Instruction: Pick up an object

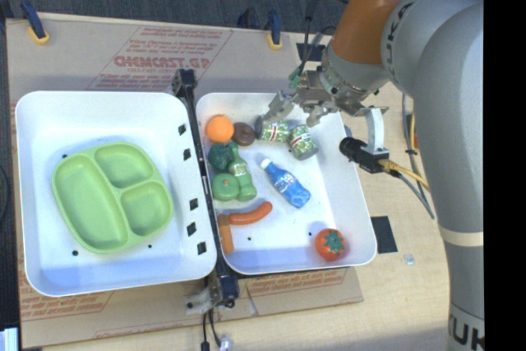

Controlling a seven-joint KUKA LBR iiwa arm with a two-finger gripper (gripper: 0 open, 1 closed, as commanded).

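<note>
— So where is the two-finger gripper (pixel 289 113)?

— Low over the far end of the right white bin (pixel 355 201), fingers spread, tips just beside two small green-and-white cans (pixel 289 136). Whether it grips either, I cannot tell.

— Around them?

— A brown ball (pixel 244 134) and an orange ball (pixel 219 129) sit left; a blue-and-white bottle (pixel 286 182) lies nearer. A red tomato (pixel 330 243) is in the near corner. The left bin (pixel 33 177) holds a green divided plate (pixel 112 195).
</note>
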